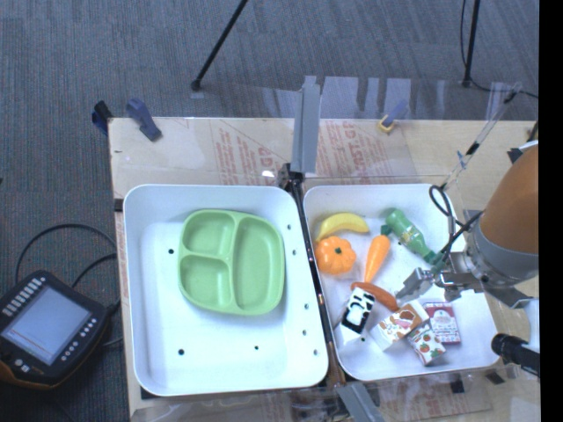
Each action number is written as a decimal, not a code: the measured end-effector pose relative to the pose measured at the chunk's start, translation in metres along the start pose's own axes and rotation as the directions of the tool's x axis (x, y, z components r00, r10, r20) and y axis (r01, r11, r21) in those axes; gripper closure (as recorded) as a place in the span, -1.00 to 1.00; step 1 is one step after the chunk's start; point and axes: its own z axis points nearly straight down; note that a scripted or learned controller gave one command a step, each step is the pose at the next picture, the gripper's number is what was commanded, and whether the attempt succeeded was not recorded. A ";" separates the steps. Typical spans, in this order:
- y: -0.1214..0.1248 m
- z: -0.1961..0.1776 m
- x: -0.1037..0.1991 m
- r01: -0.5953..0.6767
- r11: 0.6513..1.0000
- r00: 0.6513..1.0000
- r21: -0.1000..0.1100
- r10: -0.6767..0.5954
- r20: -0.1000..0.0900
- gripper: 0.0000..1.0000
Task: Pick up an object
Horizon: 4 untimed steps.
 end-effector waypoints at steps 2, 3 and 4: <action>0.051 0.085 0.019 0.144 0.989 0.990 -0.028 -0.144 0.006 -1.00; 0.105 0.110 0.005 0.115 0.993 0.993 -0.003 -0.115 0.001 -1.00; 0.124 0.109 0.024 0.412 0.911 0.911 -0.006 -0.412 0.004 -1.00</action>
